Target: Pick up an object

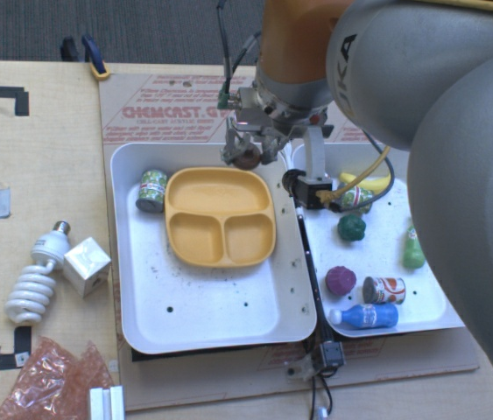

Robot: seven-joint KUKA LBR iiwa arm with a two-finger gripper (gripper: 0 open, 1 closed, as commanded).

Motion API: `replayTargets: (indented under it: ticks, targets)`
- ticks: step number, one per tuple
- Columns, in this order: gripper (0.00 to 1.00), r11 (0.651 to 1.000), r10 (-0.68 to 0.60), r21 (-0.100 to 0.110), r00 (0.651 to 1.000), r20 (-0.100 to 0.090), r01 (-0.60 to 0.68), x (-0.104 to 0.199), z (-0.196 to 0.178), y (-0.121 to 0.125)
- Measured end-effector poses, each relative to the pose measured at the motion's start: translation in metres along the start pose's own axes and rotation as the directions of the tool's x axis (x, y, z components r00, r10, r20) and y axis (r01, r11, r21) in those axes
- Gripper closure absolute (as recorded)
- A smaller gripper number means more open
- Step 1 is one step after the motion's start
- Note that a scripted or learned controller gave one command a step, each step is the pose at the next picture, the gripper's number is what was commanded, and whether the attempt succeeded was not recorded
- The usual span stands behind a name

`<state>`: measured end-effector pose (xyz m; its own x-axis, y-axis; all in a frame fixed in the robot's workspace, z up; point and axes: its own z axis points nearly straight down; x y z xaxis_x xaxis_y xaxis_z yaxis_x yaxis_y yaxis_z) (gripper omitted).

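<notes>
Hovering just behind the yellow tray (220, 215), the hand (248, 151) hangs low over the back wall of the left bin (132, 234). I cannot tell how it is set or if it has anything. A small green can (151, 190) lies just left of the tray, and more toys, like the purple ball (341, 280), sit right of it. I think the hand might bump the tray's rim and grab nothing.

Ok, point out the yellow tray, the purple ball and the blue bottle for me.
yellow tray (220, 201): camera view, floor of its large upper compartment.
purple ball (341, 280): camera view, middle of the ball.
blue bottle (367, 317): camera view, middle of its body.
</notes>
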<state>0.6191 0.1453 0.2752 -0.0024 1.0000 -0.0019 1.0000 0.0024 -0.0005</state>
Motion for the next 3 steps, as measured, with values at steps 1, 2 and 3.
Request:
replayTargets:
  ticks: [1,2,3]
  targets:
    - [1.00,1.000,0.001,0.001,1.000,-0.001,-0.001,-0.001,-0.015,-0.032]
    - [1.00,1.000,0.001,0.001,1.000,-0.001,-0.001,0.001,-0.026,-0.094]
    - [1.00,1.000,0.004,0.000,1.000,-0.001,-0.004,-0.022,-0.014,-0.122]
